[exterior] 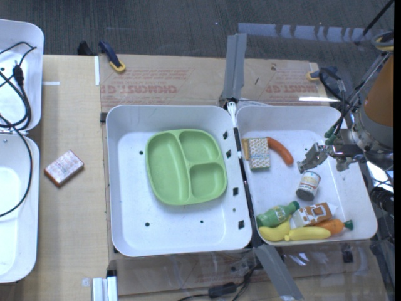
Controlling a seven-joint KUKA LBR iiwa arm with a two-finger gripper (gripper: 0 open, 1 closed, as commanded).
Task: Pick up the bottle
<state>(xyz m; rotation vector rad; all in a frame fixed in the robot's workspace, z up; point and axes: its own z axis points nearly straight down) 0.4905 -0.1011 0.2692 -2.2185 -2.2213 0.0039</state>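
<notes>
Bottle (277, 215), green, lying on its side low in the right bin (360, 187), cap end pointing up and to the right. Gripper (326, 157) hangs over the same bin, above and to the right of the bottle and well apart from it; nothing lies between its fingers, and how far they are spread cannot be told from this angle. Can (307, 185) stands just under the gripper, between it and the bottle. Banana (294, 233) lies just below the bottle, touching or nearly touching it, along the bin's lower wall. Carton (313, 214) lies just right of the bottle's cap, with a carrot (334, 226) at its lower right. Divider (240, 168) between the two bins runs close to the left of the bottle. Sponge (259, 153) and sausage (280, 151) lie well above the bottle, near the bin's upper left. Bare bin floor shows directly above the bottle, between it and the sponge. Tray (186, 166), green and three-part, sits in the left bin (125, 187), beyond the divider from the bottle.
</notes>
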